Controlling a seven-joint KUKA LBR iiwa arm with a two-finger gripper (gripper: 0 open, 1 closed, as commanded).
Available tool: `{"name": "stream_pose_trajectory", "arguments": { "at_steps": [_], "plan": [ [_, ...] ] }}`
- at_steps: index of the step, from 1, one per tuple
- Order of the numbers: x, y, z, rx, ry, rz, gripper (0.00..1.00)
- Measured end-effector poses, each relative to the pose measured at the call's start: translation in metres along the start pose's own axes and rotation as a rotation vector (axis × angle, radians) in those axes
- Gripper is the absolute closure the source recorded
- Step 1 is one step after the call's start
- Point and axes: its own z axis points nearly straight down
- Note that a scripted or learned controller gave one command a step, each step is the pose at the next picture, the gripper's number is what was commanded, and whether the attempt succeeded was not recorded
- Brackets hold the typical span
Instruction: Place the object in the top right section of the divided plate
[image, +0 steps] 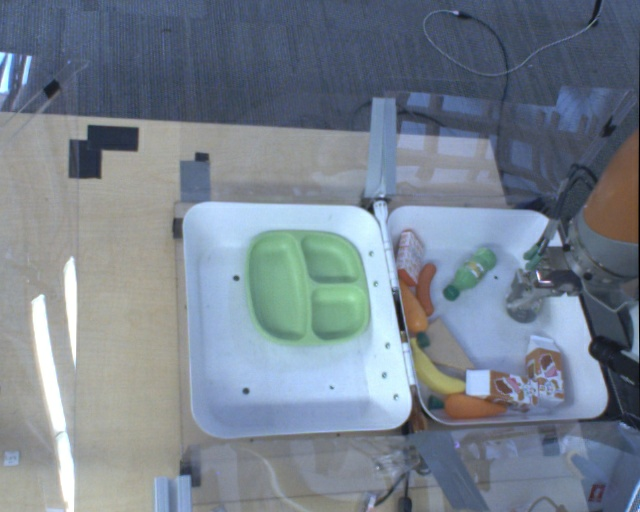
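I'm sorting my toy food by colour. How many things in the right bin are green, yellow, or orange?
Green: 1, the bottle
Yellow: 1, the banana
Orange: 3, the carrot at the front and two orange pieces by the divider
Total: 5

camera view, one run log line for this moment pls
gripper: low in right bin, near green bottle | green divided plate: left bin, nothing in its sections | phase: picking, nothing placed
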Motion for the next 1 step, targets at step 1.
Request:
{"name": "stream_pose_trajectory", "arguments": {
  "at_steps": [1],
  "plan": [
    [0.0449,-0.0295,0.0591,0.002,0.000,-0.248,1.00]
  ]
}}
